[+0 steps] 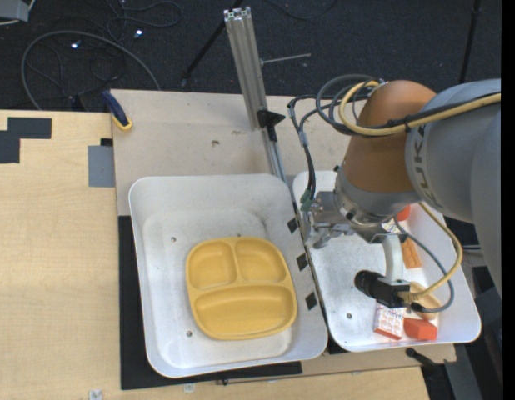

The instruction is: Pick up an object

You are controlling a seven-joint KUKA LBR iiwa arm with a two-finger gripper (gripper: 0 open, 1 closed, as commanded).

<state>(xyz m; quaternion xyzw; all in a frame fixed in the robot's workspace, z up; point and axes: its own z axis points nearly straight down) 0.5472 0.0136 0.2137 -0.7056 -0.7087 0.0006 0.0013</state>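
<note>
Over the right bin point(349, 327), your end effector point(328, 227) hangs; open or closed, you cannot tell. Centre it above the red-and-white box point(389, 322) before descending.

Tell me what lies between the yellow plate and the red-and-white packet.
In the camera view, no loose thing lies there. From the yellow plate to the red-and-white packet run only the two bins' adjoining rims and bare white bin floor.

A divided tray point(239, 288) lies in the left bin point(157, 223).
</note>
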